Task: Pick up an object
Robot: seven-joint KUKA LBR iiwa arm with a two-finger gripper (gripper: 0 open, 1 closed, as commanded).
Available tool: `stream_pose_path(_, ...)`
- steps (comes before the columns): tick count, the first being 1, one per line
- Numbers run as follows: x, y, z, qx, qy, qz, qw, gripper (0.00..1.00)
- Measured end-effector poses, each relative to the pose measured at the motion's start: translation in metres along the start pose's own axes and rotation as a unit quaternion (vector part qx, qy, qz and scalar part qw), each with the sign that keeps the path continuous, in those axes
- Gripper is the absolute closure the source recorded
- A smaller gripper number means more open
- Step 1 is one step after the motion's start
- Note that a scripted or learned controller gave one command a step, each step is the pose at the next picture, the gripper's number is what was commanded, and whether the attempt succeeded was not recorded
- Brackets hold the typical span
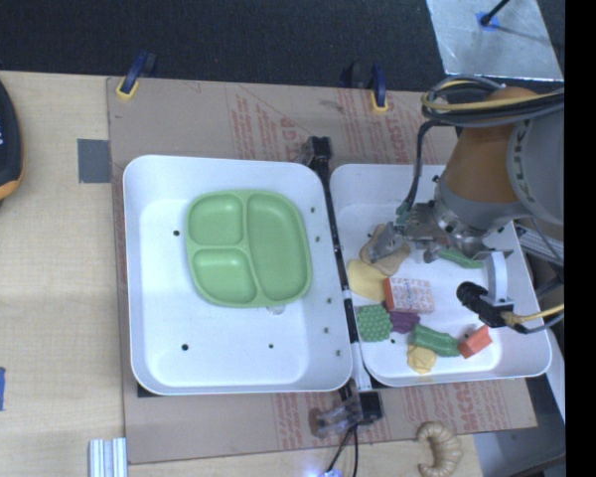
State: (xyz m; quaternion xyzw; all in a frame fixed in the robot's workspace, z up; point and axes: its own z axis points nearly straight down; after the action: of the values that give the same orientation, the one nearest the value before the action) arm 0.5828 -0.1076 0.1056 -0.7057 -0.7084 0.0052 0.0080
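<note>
Small toys lie heaped in the right bin (517, 366): a yellow piece (366, 278), a pink box (410, 293), a green block (372, 322). The pincer (389, 242) is low over them; its state cannot be told. A green tray (248, 247) sits in the left bin (159, 366).

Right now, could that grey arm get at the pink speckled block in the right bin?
Probably yes. The pink speckled block lies uncovered on top of the pile in the right white bin, just below the grey arm's gripper, though a yellow piece and a purple piece crowd its sides.
</note>
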Motion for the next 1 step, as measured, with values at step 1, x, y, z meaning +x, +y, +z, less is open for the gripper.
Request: stream_pose_path(1,-0.0217,0.0676,0.0123,-0.011,-0.003,-0.002,0.9999,0.0)
